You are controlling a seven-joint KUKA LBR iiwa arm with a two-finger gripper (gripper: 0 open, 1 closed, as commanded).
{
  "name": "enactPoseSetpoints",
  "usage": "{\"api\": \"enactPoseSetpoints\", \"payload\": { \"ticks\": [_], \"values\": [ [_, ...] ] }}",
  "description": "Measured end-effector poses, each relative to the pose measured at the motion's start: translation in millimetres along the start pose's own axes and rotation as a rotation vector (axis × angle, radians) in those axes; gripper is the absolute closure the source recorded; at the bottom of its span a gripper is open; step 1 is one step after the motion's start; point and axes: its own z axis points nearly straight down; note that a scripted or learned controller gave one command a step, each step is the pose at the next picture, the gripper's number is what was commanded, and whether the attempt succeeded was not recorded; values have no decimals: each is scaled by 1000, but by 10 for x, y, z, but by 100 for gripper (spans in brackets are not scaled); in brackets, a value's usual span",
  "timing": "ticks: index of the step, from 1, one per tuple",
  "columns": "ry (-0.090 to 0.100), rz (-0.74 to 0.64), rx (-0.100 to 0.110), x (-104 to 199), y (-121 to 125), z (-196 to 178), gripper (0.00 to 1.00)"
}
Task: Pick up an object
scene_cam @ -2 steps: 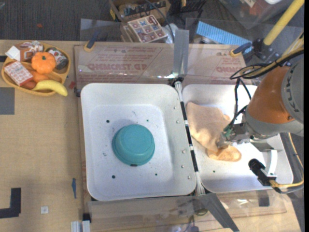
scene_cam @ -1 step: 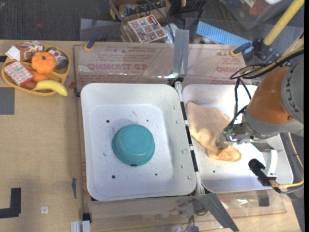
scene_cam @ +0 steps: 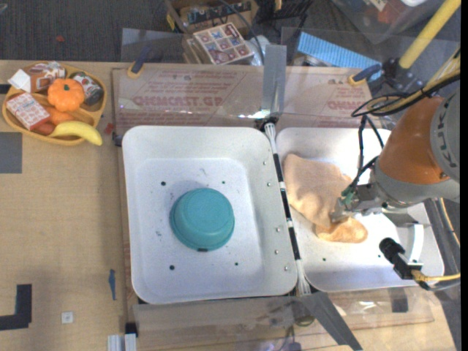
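Nearest you, the wooden counter point(scene_cam: 58, 232) carries the two white bins side by side. In the left bin point(scene_cam: 139, 269) you have a teal bowl point(scene_cam: 202, 219) lying upside down, a little toward the near side of the middle, with nothing else touching it. In the right bin point(scene_cam: 365, 276) lies a tan cloth point(scene_cam: 311, 185), spread from the bin's left wall toward its middle; its near end is bunched and looks a deeper orange. The tool point(scene_cam: 341, 214) is down on that bunched end, touching the cloth from above. You cannot tell from this view whether it is released or clenched, or whether it has any cloth in its grip. The arm point(scene_cam: 417, 159) comes in over the bin's right side, its orange band above the cloth.

Farther back, at the counter's far left corner, you see a yellow dish point(scene_cam: 14, 115) holding a small orange pumpkin point(scene_cam: 66, 93), a banana point(scene_cam: 77, 130) and some little printed boxes.
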Motion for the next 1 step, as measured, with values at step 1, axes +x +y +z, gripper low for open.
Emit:
{"api": "enactPoseSetpoints", "payload": {
  "ticks": [1],
  "values": [
    [2, 279, 5, -352, -267, 198, 100]
  ]
}}
